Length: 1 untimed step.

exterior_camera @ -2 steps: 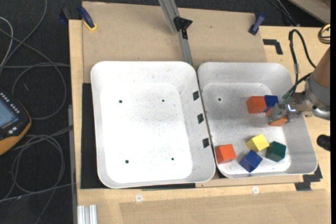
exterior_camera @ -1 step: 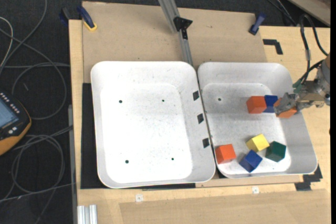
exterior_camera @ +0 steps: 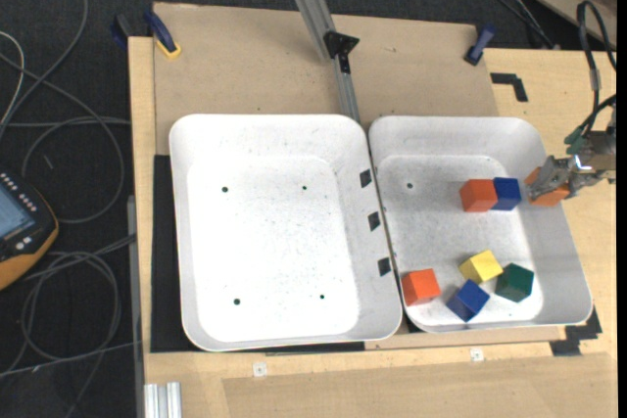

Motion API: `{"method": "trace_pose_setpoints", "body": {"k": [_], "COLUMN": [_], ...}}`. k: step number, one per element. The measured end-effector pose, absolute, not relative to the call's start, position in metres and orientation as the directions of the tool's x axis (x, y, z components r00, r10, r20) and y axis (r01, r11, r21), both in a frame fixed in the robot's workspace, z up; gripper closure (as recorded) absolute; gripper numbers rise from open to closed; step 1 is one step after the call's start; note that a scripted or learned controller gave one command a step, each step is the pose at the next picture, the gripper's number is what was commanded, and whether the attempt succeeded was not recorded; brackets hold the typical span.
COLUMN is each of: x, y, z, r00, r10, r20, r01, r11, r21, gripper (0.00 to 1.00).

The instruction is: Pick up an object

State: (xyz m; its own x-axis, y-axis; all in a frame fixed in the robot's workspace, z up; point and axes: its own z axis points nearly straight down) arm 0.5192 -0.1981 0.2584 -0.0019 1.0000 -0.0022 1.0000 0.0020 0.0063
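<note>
my gripper (exterior_camera: 545,186) hovers at the right bin's (exterior_camera: 554,240) right rim, just beside the blue block (exterior_camera: 506,193); nothing lifted yet. whether it's open, i cannot tell.

I see my gripper (exterior_camera: 551,183) at the far right, reaching in low and level, fingers pointing left; the arm behind it is mostly cut off.

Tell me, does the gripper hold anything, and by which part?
It cannot be told: the gripper is at the right bin's rim, with something orange at its tip.
</note>
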Motion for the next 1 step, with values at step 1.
{"method": "trace_pose_setpoints", "body": {"k": [1], "x": [0.5193], "y": [-0.1472], "z": [0.2656], "r00": [-0.007], "r10": [1.0], "r20": [0.003], "r01": [1.0], "r11": [0.007], "r21": [0.0], "gripper": [1.0]}}
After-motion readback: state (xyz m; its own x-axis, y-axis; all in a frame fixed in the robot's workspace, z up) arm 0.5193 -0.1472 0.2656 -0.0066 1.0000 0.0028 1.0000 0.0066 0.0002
